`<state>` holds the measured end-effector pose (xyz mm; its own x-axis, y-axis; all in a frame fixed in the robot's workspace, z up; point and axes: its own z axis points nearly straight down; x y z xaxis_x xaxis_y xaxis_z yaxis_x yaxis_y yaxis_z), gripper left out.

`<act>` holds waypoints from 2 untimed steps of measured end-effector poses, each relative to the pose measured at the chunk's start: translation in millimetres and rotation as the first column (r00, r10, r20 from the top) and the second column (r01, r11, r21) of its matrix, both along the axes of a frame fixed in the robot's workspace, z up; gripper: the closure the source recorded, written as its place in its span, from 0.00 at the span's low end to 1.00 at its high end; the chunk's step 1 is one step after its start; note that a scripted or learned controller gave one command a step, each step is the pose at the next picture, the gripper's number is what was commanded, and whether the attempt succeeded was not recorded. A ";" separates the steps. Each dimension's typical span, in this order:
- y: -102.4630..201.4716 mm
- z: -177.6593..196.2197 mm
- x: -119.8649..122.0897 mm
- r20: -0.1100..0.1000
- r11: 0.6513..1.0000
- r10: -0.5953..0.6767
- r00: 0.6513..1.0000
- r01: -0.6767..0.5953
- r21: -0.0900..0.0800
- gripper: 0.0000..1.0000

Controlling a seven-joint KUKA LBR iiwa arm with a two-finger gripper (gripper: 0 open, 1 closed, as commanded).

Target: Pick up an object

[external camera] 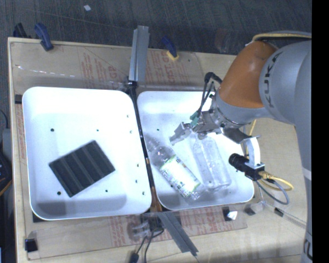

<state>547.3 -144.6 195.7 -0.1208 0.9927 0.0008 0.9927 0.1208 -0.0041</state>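
Your arm point(274, 81) reaches in from the right and hangs over the right bin point(153, 106), with its jaws point(193, 129) low above the bin's middle; you cannot tell whether they are apart or together, and nothing shows between them. Just below them lie two clear plastic bottles. The labelled bottle point(175, 171) lies at a slant near the bin's left wall, its lower end close to the front rim. The plain bottle point(211, 163) lies beside it to the right, touching or nearly touching it. You have bare white floor along the back of this bin. In the left bin point(33, 108) a dark ribbed pad point(81, 167) lies tilted near the front, well apart from every wall, with open floor all round it. Both bins sit side by side on the desk point(71, 56), their inner rims meeting.
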 end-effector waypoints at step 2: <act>26.3 -101.8 5.8 0.010 0.995 0.101 0.995 -0.100 -0.015 0.00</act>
